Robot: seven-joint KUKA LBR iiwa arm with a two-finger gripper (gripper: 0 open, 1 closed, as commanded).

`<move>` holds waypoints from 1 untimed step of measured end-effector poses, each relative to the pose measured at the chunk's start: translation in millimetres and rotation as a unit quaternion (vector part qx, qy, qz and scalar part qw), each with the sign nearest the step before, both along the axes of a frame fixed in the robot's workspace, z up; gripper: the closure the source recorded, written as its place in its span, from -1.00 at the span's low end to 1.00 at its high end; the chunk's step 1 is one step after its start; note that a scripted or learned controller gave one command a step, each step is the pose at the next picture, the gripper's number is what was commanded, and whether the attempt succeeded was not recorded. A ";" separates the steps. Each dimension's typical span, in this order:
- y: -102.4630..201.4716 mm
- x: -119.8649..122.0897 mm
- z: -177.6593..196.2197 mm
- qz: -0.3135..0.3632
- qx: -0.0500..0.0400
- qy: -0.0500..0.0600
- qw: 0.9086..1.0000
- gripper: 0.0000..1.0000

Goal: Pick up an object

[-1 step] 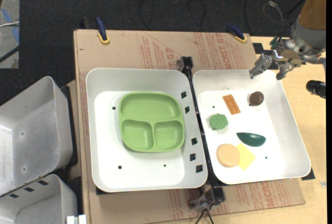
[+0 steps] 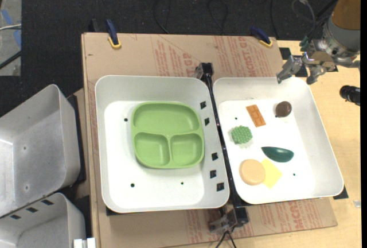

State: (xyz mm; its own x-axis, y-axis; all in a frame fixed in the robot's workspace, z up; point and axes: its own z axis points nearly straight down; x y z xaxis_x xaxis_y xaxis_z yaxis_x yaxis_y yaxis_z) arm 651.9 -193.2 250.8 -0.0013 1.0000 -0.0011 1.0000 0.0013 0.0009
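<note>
Tool [image 2: 299, 70] hovers above far right corner of right bin [image 2: 330, 169], fingers apart, nothing between them. Right bin holds orange block [image 2: 256, 115], brown ball [image 2: 282, 108], green bumpy ball [image 2: 241, 135], dark teal piece [image 2: 278, 154], tan disc [image 2: 252, 171] touching yellow square [image 2: 272, 174]. Left bin [image 2: 109, 126] holds green divided tray [image 2: 168, 135]. Both bins sit on counter [image 2: 166, 54].

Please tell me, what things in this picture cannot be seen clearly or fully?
- Gripper, camera view: too small and blurred to tell how its fingers stand.
- Arm: cut off by the top and right edges.
- Yellow square: its left part is hidden under the tan disc.
</note>
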 end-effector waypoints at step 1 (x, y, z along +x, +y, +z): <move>-6.6 -8.1 -53.1 -0.002 0.001 0.003 1.000 -1.00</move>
State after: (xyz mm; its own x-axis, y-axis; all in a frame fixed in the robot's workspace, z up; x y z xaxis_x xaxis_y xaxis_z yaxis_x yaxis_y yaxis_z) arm 643.8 -199.8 197.7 0.0021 1.0000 0.0001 1.0000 -0.0021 -0.0042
